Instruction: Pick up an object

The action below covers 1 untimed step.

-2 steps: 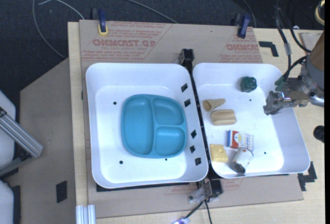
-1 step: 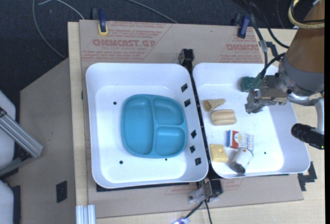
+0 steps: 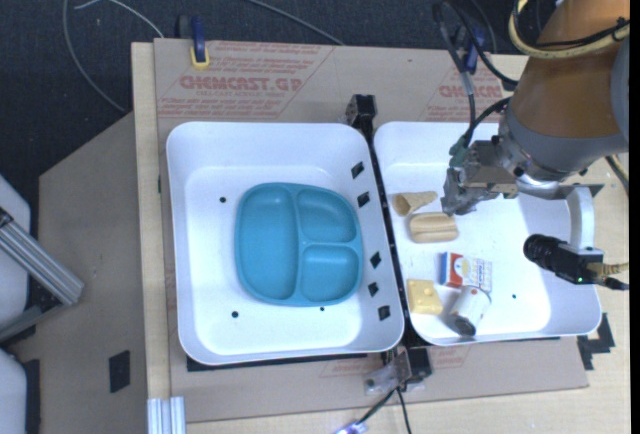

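Bench (image 3: 300, 62): brown board printed with red lettering, carrying two white bins side by side.
Near items, right bin (image 3: 560, 307): a dark grey object (image 3: 458, 324), shape hard to make out, touching a yellow block (image 3: 425, 298) and a small printed carton (image 3: 467, 272).
Left bin (image 3: 200, 252): holds a blue divided plate (image 3: 298, 243) lying flat near its middle.
Middle of right bin: a tan block (image 3: 433, 227), with a tan bread-like piece (image 3: 412, 203) just behind it.
Jaws (image 3: 460, 200): hanging just beside the tan pieces; their tips are dark and blurred, so I cannot tell whether they are wide or narrow.
Arm (image 3: 575, 72): orange band, cut off at the frame's right edge, hiding the right bin's far corner.
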Tool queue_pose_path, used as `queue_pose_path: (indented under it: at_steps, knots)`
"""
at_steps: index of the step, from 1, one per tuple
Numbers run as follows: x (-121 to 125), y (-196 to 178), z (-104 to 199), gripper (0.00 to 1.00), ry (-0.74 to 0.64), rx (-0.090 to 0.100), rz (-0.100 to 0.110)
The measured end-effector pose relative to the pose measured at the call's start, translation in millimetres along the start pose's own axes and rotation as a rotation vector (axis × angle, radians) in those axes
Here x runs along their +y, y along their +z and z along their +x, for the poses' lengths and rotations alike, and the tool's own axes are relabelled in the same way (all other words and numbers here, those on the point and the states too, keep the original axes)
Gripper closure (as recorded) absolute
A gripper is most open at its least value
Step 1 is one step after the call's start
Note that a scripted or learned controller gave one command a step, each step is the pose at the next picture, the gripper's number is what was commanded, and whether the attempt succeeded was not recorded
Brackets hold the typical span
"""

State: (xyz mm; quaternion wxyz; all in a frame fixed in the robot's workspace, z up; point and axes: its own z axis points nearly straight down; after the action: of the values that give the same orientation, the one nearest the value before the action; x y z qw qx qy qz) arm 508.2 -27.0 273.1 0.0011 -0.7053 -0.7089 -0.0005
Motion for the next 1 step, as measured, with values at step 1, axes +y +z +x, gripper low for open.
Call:
queue_pose_path:
  at_steps: [1]
  knots:
    - [6.3, 19.5, 43.3, 1.00, 0.000, 0.000, 0.004]
